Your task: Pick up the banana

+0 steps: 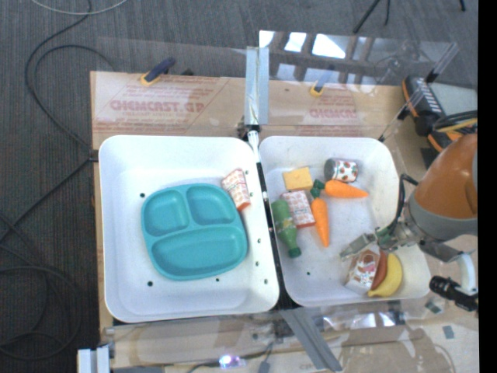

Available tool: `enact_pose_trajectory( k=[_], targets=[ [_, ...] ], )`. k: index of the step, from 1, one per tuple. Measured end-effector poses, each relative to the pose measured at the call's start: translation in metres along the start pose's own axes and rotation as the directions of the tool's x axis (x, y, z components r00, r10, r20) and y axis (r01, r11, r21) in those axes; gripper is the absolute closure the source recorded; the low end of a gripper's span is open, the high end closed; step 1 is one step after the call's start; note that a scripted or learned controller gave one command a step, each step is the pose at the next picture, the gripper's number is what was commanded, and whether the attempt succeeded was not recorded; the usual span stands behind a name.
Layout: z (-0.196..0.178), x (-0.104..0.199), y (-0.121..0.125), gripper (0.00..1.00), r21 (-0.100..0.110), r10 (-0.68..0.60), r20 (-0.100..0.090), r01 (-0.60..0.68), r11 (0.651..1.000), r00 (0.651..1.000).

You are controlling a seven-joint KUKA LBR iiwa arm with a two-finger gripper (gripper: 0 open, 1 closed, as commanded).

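Banana [392,277] lies in your right bin's [330,148] near corner; gripper [365,245] spread apart just beside it.

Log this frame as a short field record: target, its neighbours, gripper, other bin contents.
target: banana, near right corner of right bin, not gripped
touching target: small printed carton on its left
gripper: gripper low over the carton, just up-left of the banana
right bin, other: two carrots, green bottle, yellow block, can, snack packet
left bin: teal divided plate, packet beside it
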State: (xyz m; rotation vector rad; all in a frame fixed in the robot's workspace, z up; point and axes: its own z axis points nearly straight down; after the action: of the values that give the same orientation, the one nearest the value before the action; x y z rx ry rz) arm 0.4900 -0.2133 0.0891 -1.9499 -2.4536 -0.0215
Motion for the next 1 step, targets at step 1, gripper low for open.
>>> enact_pose_trajectory(
  k=[1],
  targets=[
    [0.0001, -0.001, -0.0003, 0.0, 0.0, -0.055, 0.002, 0.055, 0.998, 0.998]
  ],
)
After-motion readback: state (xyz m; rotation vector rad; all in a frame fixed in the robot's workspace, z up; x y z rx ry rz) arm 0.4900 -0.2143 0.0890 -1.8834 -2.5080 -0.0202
